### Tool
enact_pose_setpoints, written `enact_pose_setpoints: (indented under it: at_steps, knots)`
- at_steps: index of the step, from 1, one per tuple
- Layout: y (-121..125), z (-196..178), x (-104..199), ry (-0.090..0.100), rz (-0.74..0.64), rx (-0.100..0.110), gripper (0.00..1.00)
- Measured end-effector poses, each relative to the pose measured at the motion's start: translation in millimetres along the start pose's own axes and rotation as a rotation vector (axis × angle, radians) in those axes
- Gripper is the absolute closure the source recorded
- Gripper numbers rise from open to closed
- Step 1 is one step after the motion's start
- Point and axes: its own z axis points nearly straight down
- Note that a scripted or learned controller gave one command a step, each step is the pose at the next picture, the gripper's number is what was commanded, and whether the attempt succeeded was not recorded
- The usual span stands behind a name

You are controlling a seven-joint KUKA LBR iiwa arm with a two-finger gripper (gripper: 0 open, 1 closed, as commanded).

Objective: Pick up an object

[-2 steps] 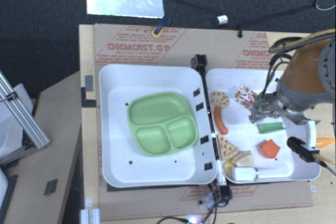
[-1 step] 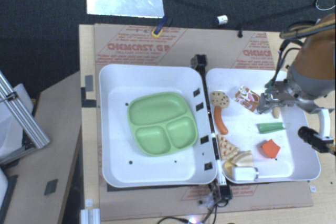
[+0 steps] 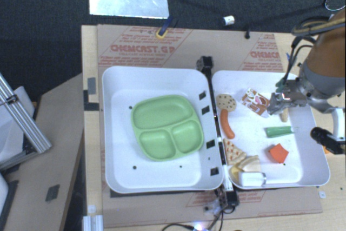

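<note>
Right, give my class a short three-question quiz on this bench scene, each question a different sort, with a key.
1. True or false: the green divided plate lies in the left bin.
2. Multiple choice: which item in the right bin lies nearest the gripper? A the orange block; B the patterned packet; C the hot dog.
3. Fill in: the cookie lies just above the ____.

Key: 1 true; 2 B; 3 hot dog.
</note>
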Motion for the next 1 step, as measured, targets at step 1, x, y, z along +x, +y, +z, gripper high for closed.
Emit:
enact_pose_setpoints:
  at_steps: [1]
  knots:
    - [24.9, 9.8, 45.0, 0.001, -0.005, 0.000, 1.00]
